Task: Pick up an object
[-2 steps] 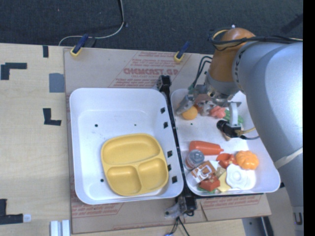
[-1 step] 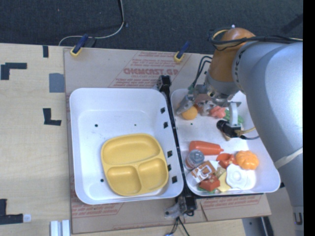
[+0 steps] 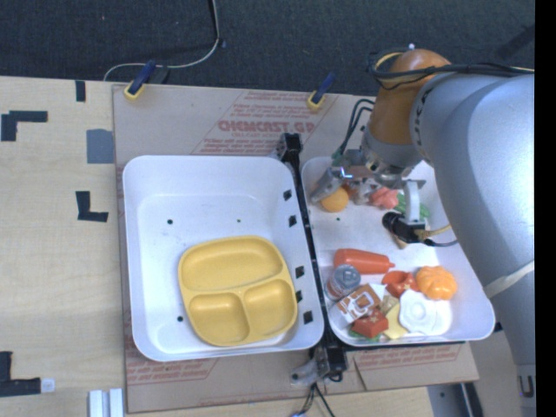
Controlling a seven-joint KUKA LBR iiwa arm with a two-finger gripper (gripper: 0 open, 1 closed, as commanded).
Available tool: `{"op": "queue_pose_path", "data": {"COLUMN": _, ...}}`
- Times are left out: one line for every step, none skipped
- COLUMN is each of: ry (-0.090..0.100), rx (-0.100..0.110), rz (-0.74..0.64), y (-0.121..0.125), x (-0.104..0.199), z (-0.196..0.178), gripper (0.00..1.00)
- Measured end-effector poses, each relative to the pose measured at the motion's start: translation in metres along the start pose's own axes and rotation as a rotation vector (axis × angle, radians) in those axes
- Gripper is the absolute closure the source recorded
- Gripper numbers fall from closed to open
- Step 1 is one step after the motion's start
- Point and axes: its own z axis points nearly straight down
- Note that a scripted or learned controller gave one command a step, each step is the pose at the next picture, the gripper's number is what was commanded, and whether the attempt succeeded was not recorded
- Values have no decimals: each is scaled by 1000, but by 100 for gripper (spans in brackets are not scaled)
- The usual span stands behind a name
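Observation:
My gripper point(image 3: 337, 184) hangs low over the far end of the right bin point(image 3: 476, 320), under the orange-banded wrist. A small orange round toy point(image 3: 334, 201) lies right at its tip, touching or nearly touching it; whether it is gripped does not show. A pinkish-red toy point(image 3: 385, 198) sits just to the right, partly under the wrist. Nearer the front lie a toy carrot point(image 3: 361, 260), a grey can point(image 3: 345, 278), an orange pumpkin point(image 3: 435, 282), a white egg-like piece point(image 3: 424, 314) and a small printed carton point(image 3: 360, 302).
The left bin point(image 3: 148, 189) holds a yellow divided plate point(image 3: 239, 289) near its front. A black divider rail point(image 3: 300, 224) runs between the bins. The big grey arm covers the right bin's right side. Cables trail across the dark floor behind the bench.

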Motion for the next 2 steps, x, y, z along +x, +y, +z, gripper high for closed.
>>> {"op": "queue_pose_path", "data": {"ry": 0, "rx": 0, "rz": 0, "y": 0, "x": 0, "z": 0, "gripper": 0}}
{"op": "queue_pose_path", "data": {"ry": 1, "rx": 0, "rz": -1, "y": 0, "x": 0, "z": 0, "gripper": 0}}
